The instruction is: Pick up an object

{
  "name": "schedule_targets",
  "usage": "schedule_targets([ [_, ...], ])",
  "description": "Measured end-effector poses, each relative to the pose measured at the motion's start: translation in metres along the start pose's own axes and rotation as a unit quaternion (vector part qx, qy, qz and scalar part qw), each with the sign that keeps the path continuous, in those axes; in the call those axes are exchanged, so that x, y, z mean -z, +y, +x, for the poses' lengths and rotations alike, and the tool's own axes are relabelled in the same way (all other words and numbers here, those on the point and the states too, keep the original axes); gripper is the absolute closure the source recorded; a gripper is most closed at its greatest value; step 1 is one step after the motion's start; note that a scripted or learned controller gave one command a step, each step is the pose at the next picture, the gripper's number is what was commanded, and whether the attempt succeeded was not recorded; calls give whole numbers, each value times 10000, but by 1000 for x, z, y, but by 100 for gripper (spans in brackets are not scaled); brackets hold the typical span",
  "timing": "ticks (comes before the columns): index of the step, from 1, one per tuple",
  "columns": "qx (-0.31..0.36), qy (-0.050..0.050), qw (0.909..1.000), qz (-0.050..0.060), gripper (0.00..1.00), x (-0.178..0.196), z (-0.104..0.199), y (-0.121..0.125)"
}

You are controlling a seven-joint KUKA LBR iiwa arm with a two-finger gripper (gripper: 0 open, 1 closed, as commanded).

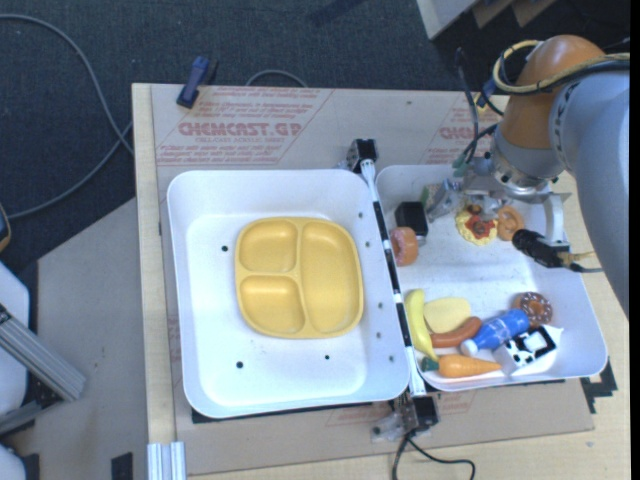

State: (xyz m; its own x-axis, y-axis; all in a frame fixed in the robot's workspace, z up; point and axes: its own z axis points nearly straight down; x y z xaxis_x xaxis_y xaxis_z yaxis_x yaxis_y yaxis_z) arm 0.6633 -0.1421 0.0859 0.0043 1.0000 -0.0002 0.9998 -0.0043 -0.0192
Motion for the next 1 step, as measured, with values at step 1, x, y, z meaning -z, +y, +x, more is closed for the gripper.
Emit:
schedule_targets([
  [1, -5, -51, 10000, 27, 100, 12, -5, -1],
])
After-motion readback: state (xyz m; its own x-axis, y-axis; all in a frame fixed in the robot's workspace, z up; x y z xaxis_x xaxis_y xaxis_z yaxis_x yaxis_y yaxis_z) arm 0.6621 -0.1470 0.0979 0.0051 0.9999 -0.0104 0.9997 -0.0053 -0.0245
